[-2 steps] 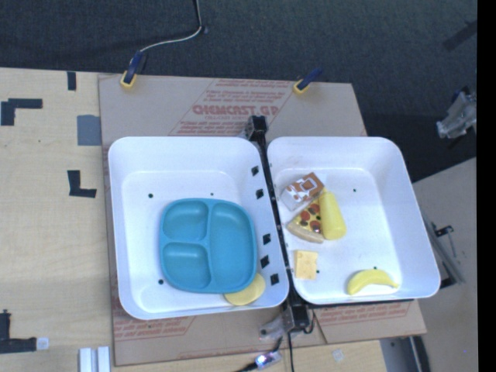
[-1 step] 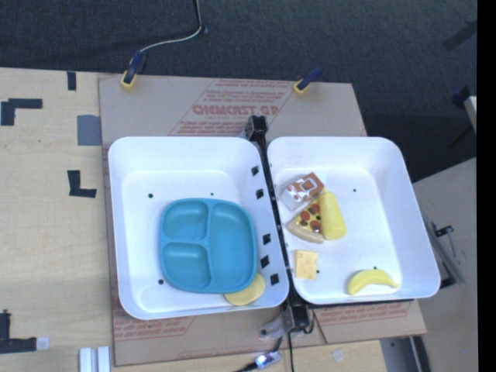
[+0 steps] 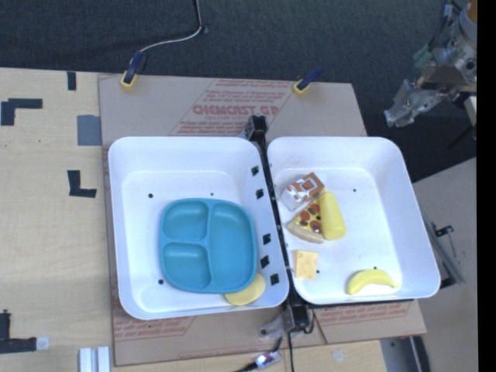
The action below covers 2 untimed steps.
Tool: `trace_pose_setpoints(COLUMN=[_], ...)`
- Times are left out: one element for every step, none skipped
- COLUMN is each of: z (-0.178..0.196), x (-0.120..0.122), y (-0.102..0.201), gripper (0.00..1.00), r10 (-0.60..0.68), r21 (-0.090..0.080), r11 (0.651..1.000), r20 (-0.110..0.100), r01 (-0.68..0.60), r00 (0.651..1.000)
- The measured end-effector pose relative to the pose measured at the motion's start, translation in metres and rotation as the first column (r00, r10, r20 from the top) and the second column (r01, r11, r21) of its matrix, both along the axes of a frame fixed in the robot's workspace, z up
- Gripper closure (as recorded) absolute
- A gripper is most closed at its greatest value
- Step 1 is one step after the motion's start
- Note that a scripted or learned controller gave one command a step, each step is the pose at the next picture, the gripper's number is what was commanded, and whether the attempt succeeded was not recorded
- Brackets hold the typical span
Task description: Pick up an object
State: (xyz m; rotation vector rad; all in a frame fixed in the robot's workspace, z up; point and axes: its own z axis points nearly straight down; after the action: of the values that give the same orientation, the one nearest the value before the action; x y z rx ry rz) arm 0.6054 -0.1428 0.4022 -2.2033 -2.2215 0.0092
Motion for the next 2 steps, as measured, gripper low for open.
trace_pose_setpoints(z=[0.058, -0.07], x=[0.066, 0.053], y=[-0.037, 0.059], gripper=[1.0, 1.0], r10=[-0.006, 0.001], r21=[-0.009, 0.0], r11=[1.0, 1.0], r20=[0.021, -0.002], r01=[0.006, -0.001], r00=[1.0, 1.0])
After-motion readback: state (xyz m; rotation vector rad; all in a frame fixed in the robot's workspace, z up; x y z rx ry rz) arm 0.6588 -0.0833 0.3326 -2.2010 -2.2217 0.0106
